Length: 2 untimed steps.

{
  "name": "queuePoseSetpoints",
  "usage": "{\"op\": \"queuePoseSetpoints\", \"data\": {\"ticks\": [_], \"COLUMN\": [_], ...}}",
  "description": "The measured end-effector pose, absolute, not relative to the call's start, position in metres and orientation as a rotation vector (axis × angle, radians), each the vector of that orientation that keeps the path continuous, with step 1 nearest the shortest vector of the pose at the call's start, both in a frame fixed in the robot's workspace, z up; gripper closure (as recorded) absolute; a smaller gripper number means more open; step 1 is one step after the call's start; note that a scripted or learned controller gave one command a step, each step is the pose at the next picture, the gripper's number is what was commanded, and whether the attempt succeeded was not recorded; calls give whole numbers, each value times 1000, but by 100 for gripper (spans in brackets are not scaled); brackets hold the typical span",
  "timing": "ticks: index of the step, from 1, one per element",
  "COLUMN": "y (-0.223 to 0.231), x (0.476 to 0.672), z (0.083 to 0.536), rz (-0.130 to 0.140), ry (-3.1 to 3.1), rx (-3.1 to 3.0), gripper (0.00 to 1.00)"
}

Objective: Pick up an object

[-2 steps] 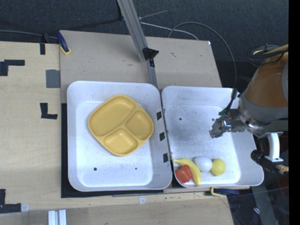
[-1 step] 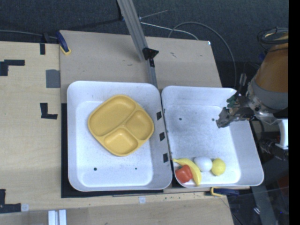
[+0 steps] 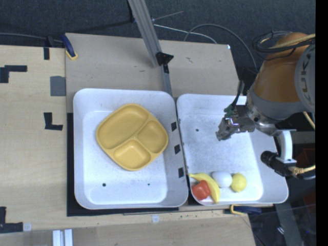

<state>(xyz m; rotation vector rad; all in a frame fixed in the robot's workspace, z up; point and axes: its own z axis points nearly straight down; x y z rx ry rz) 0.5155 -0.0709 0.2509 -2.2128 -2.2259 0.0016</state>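
Observation:
Along the near edge of the right bin [image 3: 205,106] lie a yellow banana [image 3: 209,181], a red fruit [image 3: 201,190], a white egg-like ball [image 3: 222,179] and a yellow lemon [image 3: 238,182], all close together. My gripper [image 3: 224,131] hangs over the middle of that bin, above and behind these objects, apart from them. Nothing shows between its fingers. From this angle I cannot make out how far apart the fingers stand.
The left bin [image 3: 87,137] holds a yellow divided plate [image 3: 132,136]. A grey metal post [image 3: 148,29] slants down from the top to the seam between the bins. Cables loop behind the right bin near the arm.

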Motion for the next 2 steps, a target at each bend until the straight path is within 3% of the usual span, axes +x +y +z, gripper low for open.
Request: {"op": "queuePoseSetpoints", "data": {"ticks": [2], "y": [43], "x": [512], "z": [243], "rz": [4], "ry": [-2223], "rx": [-2217], "gripper": [100]}}
